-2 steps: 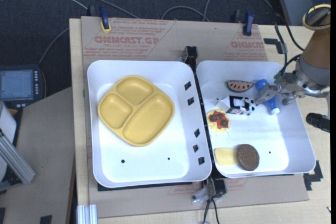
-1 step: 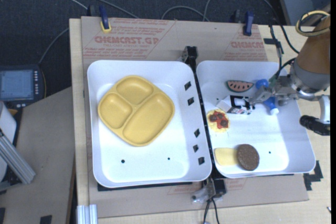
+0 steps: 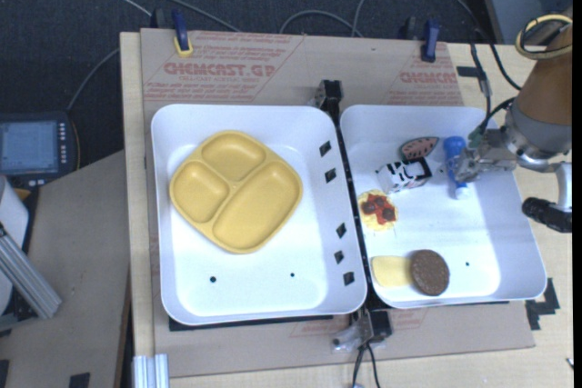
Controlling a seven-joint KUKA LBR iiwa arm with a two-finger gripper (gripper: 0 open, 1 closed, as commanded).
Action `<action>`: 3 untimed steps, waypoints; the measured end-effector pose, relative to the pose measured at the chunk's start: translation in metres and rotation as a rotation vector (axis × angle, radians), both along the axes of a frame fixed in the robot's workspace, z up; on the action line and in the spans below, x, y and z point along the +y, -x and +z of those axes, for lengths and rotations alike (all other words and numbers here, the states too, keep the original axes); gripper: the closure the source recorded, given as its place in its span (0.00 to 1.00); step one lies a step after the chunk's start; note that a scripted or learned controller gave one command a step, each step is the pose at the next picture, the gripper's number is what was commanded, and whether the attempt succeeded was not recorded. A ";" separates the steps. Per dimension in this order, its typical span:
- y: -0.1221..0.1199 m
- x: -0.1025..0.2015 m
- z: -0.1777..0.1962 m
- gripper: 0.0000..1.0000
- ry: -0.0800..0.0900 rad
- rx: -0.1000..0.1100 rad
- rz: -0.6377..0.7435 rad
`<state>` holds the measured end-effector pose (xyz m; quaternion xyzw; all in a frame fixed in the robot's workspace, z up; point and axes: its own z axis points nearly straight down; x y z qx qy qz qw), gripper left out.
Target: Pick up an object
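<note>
- The blue object (image 3: pixel 454 161) lies near the right bin's (image 3: pixel 509 236) far right corner, and looks like the pick target, since the gripper (image 3: pixel 466 166) is right at it.
- The gripper sits low over that blue piece, apparently touching it; at this slant and size I cannot tell how the tool is set or whether it has any grip on the piece.
- The arm (image 3: pixel 546 100) comes in over the right bin's right edge, a short reach that keeps it off the other pieces.
- Just toward the divider from the blue object lie a brown oval piece (image 3: pixel 419 145) and a black-and-white item (image 3: pixel 406 173), near enough to be nudged if the approach drifts that way.
- By the bin's left edge rests a flat yellow piece with red on it (image 3: pixel 377 209).
- Along the near edge a round brown disc (image 3: pixel 429 273) overlaps a pale yellow slab (image 3: pixel 389 270), well apart from the gripper.
- The left bin (image 3: pixel 182 277) carries a yellow divided plate (image 3: pixel 235 191) toward its far left corner, out of the way of this pick.
</note>
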<state>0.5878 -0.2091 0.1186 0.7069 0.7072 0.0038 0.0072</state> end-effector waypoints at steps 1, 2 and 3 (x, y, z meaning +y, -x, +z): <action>0.002 -0.010 0.053 1.00 -0.002 0.009 0.000; -0.001 -0.014 0.098 1.00 -0.002 0.009 0.001; -0.003 -0.014 0.134 1.00 -0.003 0.010 0.001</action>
